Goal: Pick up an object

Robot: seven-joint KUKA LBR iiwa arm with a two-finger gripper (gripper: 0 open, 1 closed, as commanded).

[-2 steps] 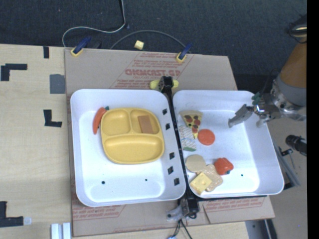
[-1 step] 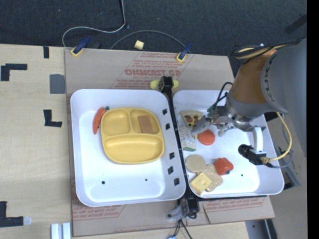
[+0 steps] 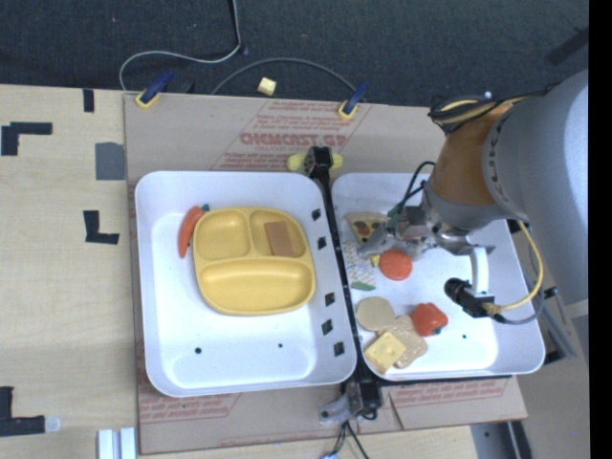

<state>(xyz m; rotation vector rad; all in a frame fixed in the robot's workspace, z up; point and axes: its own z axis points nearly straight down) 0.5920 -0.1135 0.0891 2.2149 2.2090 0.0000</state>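
Tomato-red ball (image 3: pixel 395 266) lies in the right bin (image 3: pixel 512 352), just under the hand (image 3: pixel 390 237), whose grip I cannot tell. Beyond that bin, red lettering (image 3: pixel 292 140) on the cardboard (image 3: pixel 239 146) is too faint to read.

We see the claw (image 3: pixel 390 238) in the right bin (image 3: pixel 507 352), a tomato (image 3: pixel 395 265) just below it, the tray (image 3: pixel 253 261) far left.
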